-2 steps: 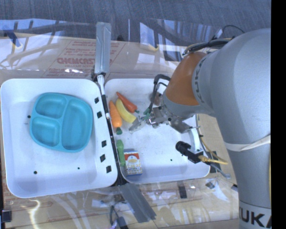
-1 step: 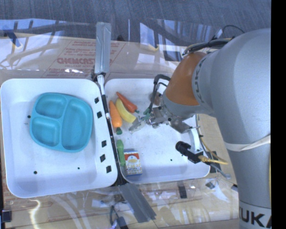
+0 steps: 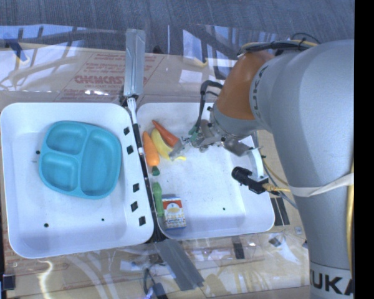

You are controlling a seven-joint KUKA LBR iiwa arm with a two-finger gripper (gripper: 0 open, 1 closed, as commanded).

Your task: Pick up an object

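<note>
So your arm was reaching in over the right bin (image 3: 255,220), and the hand (image 3: 186,143) sat low, right next to the little pile of toy food against the divider wall. Honestly you couldn't tell from this angle whether it was clamped or released, too much wrist hardware in the way.

The pickable stuff was all bunched on the left side of that bin, probably just where it got dumped: a yellow banana (image 3: 161,146) touching the hand's tip, an orange carrot (image 3: 164,132) just above it, another orange carrot-shaped piece (image 3: 151,151) lying along the wall, a green stick-like thing (image 3: 157,197) below that, and a small printed box (image 3: 173,212) near the bottom edge. They all looked like smooth molded plastic, rounded and slippery, except the box with its flat faces.

The left bin (image 3: 19,229) held a teal divided plate (image 3: 81,159), glossy, three compartments, sitting flat.

My guess is you were going for the banana.
</note>
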